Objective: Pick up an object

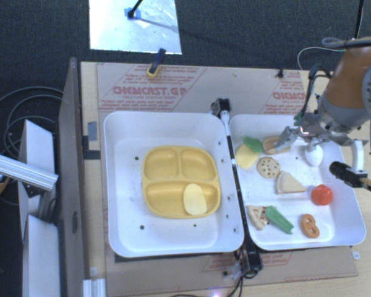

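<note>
My gripper hovers over the right bin beside the white egg; jaw state unclear.

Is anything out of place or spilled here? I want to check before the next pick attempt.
Nothing stands out. The toy food lies loose inside the right bin, none over its rim. The yellow tray sits flat in the left bin with one pale yellow piece in a compartment.

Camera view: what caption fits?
Arm's gripper over right bin of toy food; yellow tray in left bin.
</note>
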Available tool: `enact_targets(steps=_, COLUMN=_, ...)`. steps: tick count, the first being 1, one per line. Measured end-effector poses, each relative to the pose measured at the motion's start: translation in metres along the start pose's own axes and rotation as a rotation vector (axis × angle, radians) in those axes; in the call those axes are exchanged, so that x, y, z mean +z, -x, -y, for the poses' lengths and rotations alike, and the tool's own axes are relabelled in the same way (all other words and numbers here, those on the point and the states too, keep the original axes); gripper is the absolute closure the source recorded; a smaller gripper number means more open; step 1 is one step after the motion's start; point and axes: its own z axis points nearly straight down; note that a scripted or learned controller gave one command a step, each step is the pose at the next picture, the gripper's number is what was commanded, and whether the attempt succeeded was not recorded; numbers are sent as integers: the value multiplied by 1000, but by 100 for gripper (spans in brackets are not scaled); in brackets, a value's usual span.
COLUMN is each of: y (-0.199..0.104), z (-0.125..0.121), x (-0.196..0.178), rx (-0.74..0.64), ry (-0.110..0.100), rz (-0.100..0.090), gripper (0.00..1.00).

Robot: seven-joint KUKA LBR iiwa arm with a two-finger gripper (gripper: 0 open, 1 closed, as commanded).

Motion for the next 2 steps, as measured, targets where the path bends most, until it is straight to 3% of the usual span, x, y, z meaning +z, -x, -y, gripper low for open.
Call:
enact_targets(steps=1, y=-35, z=-14, x=74, rx=-6, ry=7, rz=2, gripper=0)
enact_targets(steps=2, y=-54, z=-55, x=68, rx=-7, ry=17, rz=4, gripper=0)
